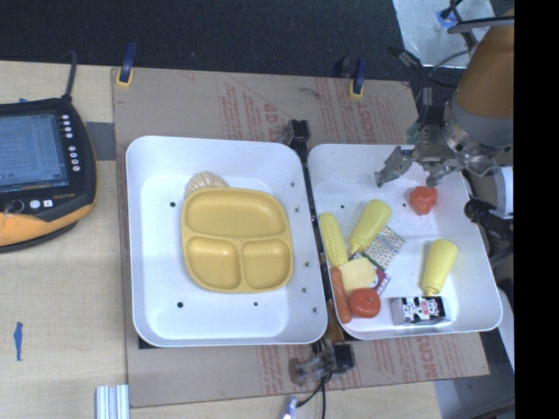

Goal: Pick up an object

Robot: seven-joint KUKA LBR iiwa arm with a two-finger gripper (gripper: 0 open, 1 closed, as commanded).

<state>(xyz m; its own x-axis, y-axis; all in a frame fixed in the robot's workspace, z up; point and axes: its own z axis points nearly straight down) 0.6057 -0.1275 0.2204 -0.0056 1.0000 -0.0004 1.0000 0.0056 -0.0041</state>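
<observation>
My gripper [409, 175] hangs over the back of the right bin [489, 317] with its fingers spread open and nothing between them. A small red tomato-like piece [423, 199] lies just in front of and to the right of it. Nearer the front lie a corn cob [333, 238], a yellow piece [369, 223], a yellow bottle shape [438, 265], a patterned packet [385, 246], a pale yellow block [355, 274], a second red piece [364, 303], an orange stick [339, 297] and a black-and-white box [421, 309].
The left bin [157, 312] holds a yellow divided tray [237, 238] with a beige object [207, 181] behind it. A tablet pendant [39, 168] lies on the bench at the far left. Clamps [125, 66] pin the cardboard at the back.
</observation>
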